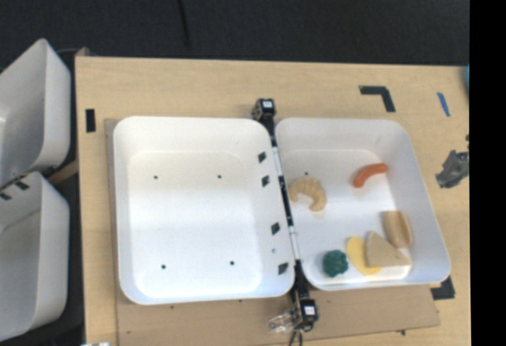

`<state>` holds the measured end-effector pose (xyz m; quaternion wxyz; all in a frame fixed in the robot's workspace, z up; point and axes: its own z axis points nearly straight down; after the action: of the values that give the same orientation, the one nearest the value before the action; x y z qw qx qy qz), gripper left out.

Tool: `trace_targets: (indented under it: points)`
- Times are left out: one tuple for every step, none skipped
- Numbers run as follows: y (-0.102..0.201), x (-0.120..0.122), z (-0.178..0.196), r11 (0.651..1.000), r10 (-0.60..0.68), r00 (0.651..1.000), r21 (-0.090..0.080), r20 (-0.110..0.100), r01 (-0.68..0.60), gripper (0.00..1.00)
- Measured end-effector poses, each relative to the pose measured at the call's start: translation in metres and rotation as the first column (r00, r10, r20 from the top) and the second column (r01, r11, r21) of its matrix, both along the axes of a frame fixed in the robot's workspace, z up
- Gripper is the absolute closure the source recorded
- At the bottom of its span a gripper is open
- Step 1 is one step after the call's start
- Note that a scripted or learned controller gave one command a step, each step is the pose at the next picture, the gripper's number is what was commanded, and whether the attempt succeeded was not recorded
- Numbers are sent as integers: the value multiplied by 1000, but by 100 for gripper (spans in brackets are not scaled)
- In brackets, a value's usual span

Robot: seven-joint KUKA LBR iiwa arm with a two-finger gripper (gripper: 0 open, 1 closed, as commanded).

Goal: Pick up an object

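The right bin holds several toy foods. A tan croissant lies near its left wall, and an orange sausage-like piece sits toward the back right. A tan bread piece lies by the right wall. In the front corner a pale wedge rests on a yellow piece, with a green lump beside them. My gripper shows as a small grey shape at the right edge, outside the right bin's wall and apart from every object.
The left bin adjoins the right one along a black-clipped seam. Two white containers stand off the bench's left side. Black and blue tape marks lie on the wooden bench behind the right bin.
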<state>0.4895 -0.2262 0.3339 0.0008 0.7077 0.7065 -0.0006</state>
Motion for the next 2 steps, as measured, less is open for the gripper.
trace_targets:
  points:
    - [1, 14, -38, 1000, -2, 1000, 0, -1, 2, 100]
    - [1, 14, -36, 1000, -3, 1000, 0, 2, 3, 0]
